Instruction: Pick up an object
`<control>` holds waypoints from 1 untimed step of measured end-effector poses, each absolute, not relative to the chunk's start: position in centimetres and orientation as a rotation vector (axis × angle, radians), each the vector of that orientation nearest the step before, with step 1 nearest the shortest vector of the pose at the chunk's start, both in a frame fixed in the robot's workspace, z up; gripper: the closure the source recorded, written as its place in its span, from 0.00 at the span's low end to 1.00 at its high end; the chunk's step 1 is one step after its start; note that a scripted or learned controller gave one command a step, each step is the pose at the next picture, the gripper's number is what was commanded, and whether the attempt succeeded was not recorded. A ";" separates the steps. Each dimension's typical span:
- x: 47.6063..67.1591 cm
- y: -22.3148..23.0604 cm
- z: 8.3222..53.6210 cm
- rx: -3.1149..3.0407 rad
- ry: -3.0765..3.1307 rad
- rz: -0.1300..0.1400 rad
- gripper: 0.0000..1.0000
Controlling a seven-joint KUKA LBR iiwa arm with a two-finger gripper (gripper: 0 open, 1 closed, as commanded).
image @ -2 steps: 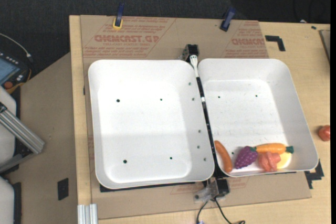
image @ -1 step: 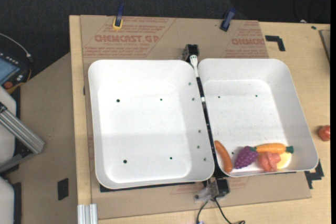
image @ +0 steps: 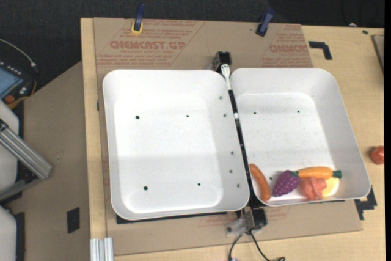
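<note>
Several toy foods lie along the near edge of the right bin [image: 333, 101]. An orange sausage-like piece [image: 259, 181] rests against the bin's near left corner. Beside it sits a purple grape bunch [image: 285, 183]. To their right lie an orange carrot with a green tip [image: 317, 173], a red-pink piece [image: 311, 188] and a pale yellow piece [image: 330, 187], all touching one another.
The left bin [image: 122, 131] stands next to the right one on a brown board. A small red object [image: 378, 155] lies on the board beyond the right bin's right wall. Blue clamps [image: 264, 22] hold the board's far edge.
</note>
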State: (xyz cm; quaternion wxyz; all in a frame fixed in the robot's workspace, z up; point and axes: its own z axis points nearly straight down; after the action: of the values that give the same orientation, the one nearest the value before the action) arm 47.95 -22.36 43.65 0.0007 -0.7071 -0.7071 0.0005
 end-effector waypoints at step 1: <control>48.0 -21.5 43.9 -2.220 -2.222 0.000 1.00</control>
State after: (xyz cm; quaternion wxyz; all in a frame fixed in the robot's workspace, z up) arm 47.95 -21.50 43.86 0.0001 -0.7067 -0.7075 0.0001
